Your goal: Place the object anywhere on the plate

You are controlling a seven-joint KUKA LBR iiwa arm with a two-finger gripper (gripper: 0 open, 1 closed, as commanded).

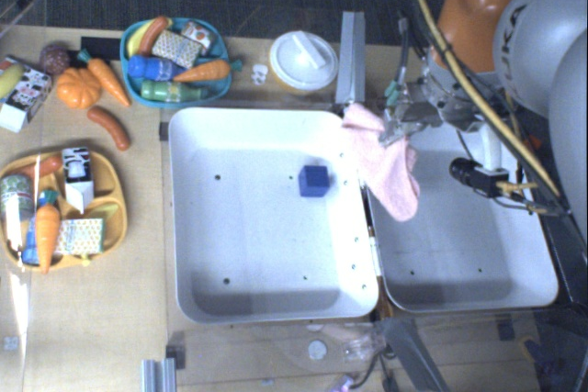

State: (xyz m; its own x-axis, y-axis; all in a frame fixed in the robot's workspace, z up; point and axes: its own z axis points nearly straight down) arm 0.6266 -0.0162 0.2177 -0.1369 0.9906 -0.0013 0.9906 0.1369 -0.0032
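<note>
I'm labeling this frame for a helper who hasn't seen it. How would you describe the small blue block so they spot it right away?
Start with the two white bins side by side and take the left bin. The blue block sits on its floor, right of center and toward the far wall. It is the one small, solid dark-blue cube there, apart from the pink cloth draped over the divide between the bins.

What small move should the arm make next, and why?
Probably a short lift straight up. The gripper sits at the top of the pink cloth, which drapes over the wall shared by the left bin and right bin, and its hold is unclear; the round white plate lies behind the left bin.
</note>
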